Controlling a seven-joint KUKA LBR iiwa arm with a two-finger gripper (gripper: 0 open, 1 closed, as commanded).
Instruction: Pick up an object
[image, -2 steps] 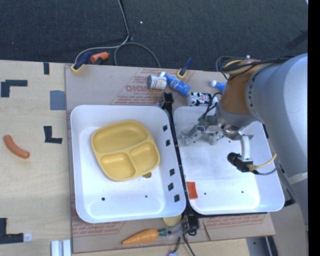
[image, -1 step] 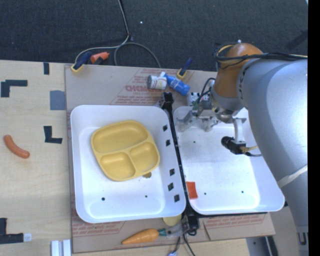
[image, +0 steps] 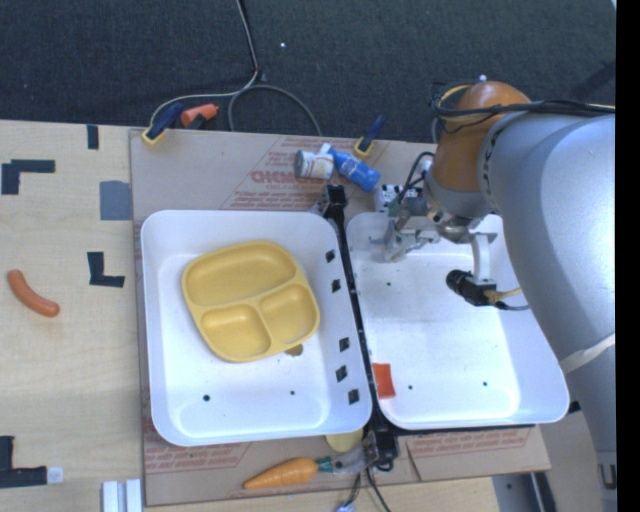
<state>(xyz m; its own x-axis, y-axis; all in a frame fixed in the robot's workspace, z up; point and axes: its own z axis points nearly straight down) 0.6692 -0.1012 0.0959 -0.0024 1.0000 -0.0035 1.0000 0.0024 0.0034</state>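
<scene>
The yellow three-compartment plate (image: 251, 299) lies flat in the left bin's (image: 170, 400) upper half, slightly rotated. A small orange block (image: 382, 379), maybe rectangular, sits at the right bin's (image: 470, 400) lower-left edge.

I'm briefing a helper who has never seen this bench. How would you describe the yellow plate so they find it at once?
Start at the left white bin, the one farther from the arm. The plate lies in its upper half, pale yellow with rounded corners. It is split into three compartments, which no neighbour is; the orange carrot lies outside the bin, on the cardboard below it.
</scene>
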